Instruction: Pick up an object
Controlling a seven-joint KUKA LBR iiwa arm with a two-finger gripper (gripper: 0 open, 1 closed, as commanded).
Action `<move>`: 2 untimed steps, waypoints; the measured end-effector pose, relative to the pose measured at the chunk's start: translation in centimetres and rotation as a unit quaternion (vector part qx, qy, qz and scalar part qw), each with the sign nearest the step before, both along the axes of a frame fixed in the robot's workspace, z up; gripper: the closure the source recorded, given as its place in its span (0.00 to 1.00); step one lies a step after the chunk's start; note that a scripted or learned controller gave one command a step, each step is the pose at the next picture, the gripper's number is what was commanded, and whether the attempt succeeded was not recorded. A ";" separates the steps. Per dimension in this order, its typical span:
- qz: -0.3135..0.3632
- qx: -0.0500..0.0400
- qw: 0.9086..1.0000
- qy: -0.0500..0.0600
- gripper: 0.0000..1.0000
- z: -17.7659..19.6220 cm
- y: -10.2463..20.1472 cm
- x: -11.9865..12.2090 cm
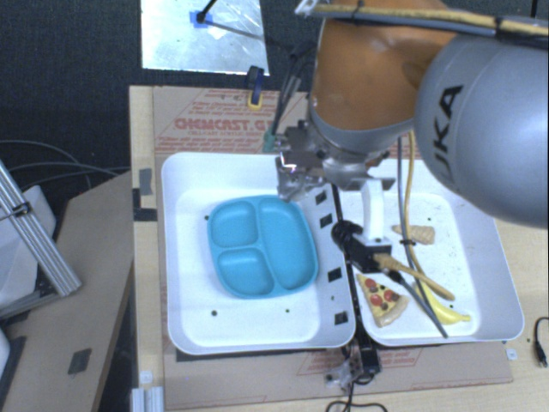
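The arm, grey with an orange band, fills the upper right and bears large dark letters on its grey shell, of which "KA" can be read. Beneath the bins lies a brown cardboard sheet printed in red; "CHEMCAST" is legible along its far edge, and the rest is too small to make out. The left bin carries a blue divided plate with three compartments, lying near the middle and toward the wall shared with the right bin. In the right bin, toward its near edge, lie a yellow banana, a pizza slice touching the near left corner area, and, further back, a small tan ridged piece. The gripper hangs over the far edge of the left bin, just above the plate's far rim; whether it is open or closed cannot be told, and nothing is seen in it.
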State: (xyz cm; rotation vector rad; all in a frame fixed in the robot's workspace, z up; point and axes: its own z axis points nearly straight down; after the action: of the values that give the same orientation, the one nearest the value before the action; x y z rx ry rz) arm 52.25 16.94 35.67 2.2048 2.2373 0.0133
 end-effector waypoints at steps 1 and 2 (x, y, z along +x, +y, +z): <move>-0.007 -0.005 1.000 0.010 1.00 -20.0 0.8 -1.0; -0.011 -0.004 1.000 0.001 1.00 -17.1 -6.4 1.5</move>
State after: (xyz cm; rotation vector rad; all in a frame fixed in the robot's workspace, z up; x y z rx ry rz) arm 53.76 10.49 18.54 2.2254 2.2109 0.0011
